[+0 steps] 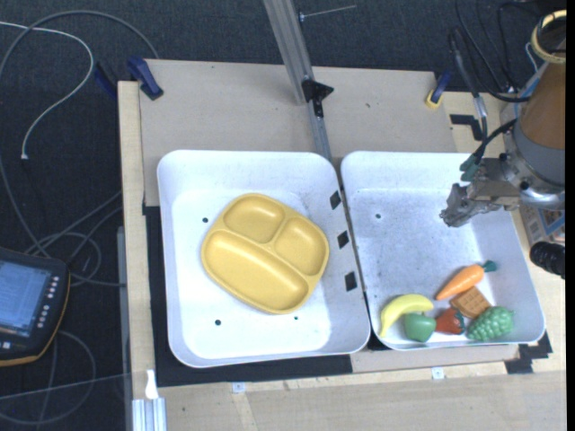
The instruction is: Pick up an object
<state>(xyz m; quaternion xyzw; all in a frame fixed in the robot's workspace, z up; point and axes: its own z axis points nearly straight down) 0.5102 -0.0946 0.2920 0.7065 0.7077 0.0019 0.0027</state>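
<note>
A pale wooden bench (225, 106) carries two shallow white plastic bins set side by side, their inner rims touching along the middle. The left white bin (180, 241) holds a yellow three-compartment plastic plate (265, 252) lying flat near its centre, with bare floor on all sides of it, widest along the near and left walls. The right white bin (395, 196) has its far and middle floor open; its contents crowd the near edge.

The grey arm with the orange band (544, 124) reaches in from the right, over the right bin's far right corner. Its two-finger gripper (456, 206) hangs above bare floor just inside the right wall, well apart from the toys. Whether the fingers are wide or narrow cannot be told at this angle; nothing is seen between them.

Along the near rim sits a cluster of toy food: a yellow plastic banana (400, 311) against the near-left corner, an orange carrot with a green tip (464, 280) tilted above the rest, a bumpy green bunch (490, 323) by the right wall, a green apple-like ball (418, 327) touching the banana, a small brown block (469, 303), and a small red piece (446, 321) between them.
</note>
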